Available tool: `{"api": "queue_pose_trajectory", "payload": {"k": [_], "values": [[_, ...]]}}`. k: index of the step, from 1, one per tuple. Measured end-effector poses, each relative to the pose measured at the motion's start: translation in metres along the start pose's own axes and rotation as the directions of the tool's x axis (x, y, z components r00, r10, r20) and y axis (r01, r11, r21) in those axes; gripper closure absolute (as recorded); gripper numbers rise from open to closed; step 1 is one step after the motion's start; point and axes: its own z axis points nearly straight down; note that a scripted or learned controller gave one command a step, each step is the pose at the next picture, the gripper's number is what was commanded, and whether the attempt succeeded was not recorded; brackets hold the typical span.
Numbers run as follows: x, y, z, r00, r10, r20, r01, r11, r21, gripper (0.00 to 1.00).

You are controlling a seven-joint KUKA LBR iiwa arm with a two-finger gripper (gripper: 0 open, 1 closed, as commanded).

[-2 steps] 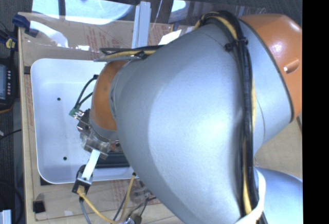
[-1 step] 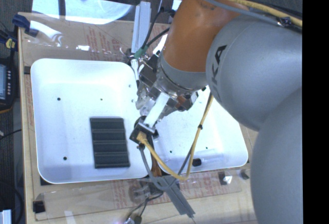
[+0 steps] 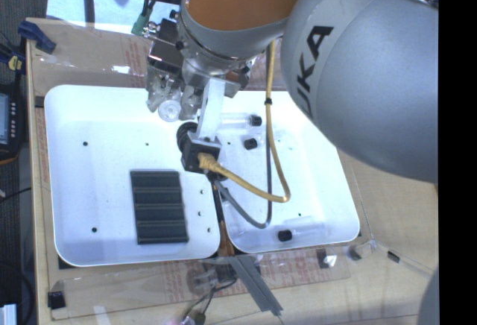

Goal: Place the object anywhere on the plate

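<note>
A dark ribbed rectangular plate lies flat in the front half of the left bin. My gripper hangs over the back edge of that bin, well behind the plate and slightly to its right. A small clear round piece shows at its lower tip; I cannot tell whether it is held. In the right bin lie a clear tube with a black cap, a small black piece and another clear tube with a black end near the front edge.
The big grey and orange arm covers the upper right of the view and the back of the right bin. A yellow cable loops down over the right bin. Metal clamps sit at the bench's front edge.
</note>
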Motion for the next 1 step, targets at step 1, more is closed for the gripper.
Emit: {"api": "queue_pose_trajectory", "payload": {"k": [1], "values": [[0.0076,0.0250,0.0002,0.855,0.518,0.000,-0.518,0.855,-0.004,1.00]]}}
